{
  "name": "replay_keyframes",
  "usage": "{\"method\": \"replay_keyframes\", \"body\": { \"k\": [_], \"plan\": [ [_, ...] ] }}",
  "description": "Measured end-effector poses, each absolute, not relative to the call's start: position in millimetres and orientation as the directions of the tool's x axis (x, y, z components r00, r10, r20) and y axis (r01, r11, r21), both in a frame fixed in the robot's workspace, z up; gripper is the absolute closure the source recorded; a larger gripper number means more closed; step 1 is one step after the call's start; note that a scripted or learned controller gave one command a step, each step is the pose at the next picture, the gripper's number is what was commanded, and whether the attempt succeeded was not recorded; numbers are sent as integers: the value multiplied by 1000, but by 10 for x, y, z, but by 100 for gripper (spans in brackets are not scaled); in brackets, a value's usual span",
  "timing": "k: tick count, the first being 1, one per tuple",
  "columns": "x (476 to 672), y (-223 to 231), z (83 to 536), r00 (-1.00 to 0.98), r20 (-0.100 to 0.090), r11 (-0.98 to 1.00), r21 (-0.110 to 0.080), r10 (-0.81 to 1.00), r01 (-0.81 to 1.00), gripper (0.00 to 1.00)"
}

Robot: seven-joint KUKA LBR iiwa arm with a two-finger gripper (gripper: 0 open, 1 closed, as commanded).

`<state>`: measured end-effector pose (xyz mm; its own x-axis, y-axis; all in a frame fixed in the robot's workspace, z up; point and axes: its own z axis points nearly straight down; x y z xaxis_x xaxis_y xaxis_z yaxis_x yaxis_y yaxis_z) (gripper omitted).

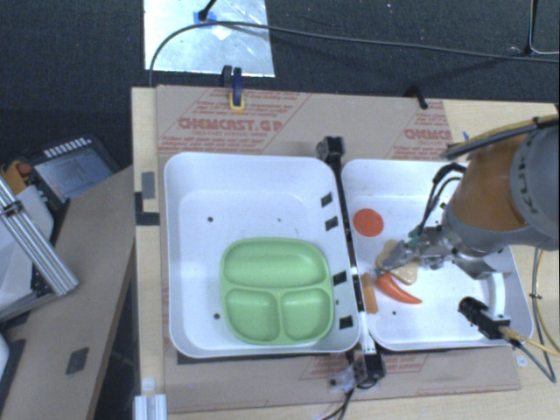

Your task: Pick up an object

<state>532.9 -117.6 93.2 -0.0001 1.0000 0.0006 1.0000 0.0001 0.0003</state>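
Approach/grasp step, pick not done. Gripper [404, 254] low in right bin [411, 326], over tan piece [401, 272] w/ orange pepper-like item [399, 290] just beside. Can't tell how wide jaws stand or if anything held. Next: close, lift straight, avoid orange disc [368, 223].

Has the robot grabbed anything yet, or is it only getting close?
Done: the gripper is down in the right bin, among the tan piece and orange pepper. Whether it holds anything can't be told. Left: lifting something out. The orange disc lies untouched.
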Motion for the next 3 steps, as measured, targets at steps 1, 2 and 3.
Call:
{"method": "replay_keyframes", "body": {
  "k": [1,2,3],
  "plan": [
    [5343,-1178,1055,-1,-1,1,4,1000,1000,100],
    [5375,-1203,1695,-4,-2,4,8,1000,1000,100],
    [5349,-1147,2159,-5,-1,5,7,1000,1000,100]
  ]
}}
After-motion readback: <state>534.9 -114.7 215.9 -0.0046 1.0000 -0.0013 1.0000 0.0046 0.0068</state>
